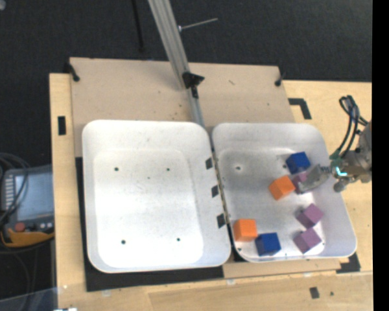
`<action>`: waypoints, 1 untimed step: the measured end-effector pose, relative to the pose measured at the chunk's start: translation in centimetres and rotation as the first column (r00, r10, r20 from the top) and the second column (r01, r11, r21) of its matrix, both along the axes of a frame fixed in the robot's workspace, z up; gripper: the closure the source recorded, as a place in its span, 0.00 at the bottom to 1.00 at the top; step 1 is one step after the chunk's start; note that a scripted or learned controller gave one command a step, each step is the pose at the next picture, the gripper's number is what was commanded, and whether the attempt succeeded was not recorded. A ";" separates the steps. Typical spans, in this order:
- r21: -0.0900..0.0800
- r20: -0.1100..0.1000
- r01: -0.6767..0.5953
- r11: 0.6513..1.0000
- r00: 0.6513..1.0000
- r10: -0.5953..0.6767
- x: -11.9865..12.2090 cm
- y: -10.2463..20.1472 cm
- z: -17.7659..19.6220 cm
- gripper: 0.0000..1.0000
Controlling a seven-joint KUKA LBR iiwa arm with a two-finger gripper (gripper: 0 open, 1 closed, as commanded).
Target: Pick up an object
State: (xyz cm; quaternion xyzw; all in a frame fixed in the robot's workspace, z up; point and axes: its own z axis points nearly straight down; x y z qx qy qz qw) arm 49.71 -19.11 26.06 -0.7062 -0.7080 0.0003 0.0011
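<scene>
Orange block [282, 188] touches gripper [303, 180], well clear of right bin [259, 135] walls

two shallow white plastic bins [149, 186] | two orange cubes [282, 188] | two blue cubes [268, 243] | purple cubes [307, 240] | tan wooden bench [175, 89]

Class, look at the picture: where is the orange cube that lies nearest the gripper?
The orange cube lies in the right-hand white bin, toward its far right part, just below-left of a blue cube and beside the gripper.
</scene>
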 end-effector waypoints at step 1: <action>-0.001 0.004 0.001 1.000 1.000 -0.001 0.1 0.0 0.2 0.00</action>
